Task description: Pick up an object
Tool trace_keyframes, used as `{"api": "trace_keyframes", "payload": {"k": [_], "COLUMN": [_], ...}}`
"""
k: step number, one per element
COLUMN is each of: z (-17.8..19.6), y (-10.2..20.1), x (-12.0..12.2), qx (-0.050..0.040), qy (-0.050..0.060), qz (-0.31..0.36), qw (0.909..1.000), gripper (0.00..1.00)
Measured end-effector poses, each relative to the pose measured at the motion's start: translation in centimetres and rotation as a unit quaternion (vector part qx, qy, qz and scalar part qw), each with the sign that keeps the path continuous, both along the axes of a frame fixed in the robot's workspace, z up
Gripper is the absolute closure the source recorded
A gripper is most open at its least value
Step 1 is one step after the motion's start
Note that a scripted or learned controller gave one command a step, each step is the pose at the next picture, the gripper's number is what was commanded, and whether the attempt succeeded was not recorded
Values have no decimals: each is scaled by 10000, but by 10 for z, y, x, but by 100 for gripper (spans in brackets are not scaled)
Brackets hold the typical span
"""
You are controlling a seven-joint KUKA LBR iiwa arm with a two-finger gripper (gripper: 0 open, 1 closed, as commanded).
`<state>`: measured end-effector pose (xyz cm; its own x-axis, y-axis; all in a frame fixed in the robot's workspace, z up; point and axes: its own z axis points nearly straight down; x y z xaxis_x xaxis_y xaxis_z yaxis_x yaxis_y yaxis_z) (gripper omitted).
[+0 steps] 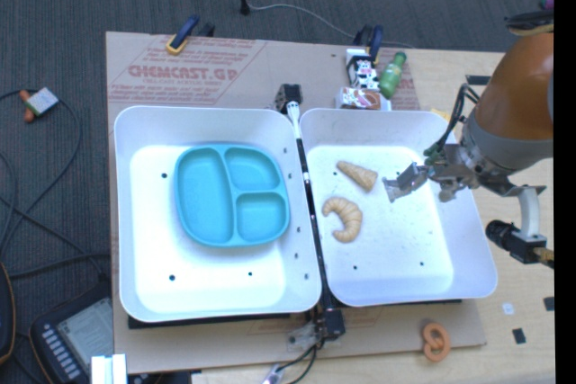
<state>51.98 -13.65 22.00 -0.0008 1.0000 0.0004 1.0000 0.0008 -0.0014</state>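
Brown bench (180, 85) carries two white bins; right bin (468, 270) holds a croissant (344, 218), behind it a cone-shaped pastry (357, 174). Gripper (403, 181) hovers beside the cone — nothing visibly grasped, whether released or clenched I cannot tell. Better to centre above one pastry before descending.

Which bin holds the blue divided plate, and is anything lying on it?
The left bin; the blue plate is empty, all three compartments bare.

arm (522, 103) cut off at right edge, items behind right bin (468, 283) too small to identify
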Motion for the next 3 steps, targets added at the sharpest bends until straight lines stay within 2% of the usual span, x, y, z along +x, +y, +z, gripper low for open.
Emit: {"api": "trace_keyframes", "payload": {"k": [1,2,3], "z": [-131,-132,-122], "y": [-3,20,19], "x": [29,-33,-32], "qx": [-9,-23,-34], "qy": [-41,-57,-73], "qz": [-2,-10,-19], "qw": [10000,10000,10000], "gripper": [0,0,100]}}
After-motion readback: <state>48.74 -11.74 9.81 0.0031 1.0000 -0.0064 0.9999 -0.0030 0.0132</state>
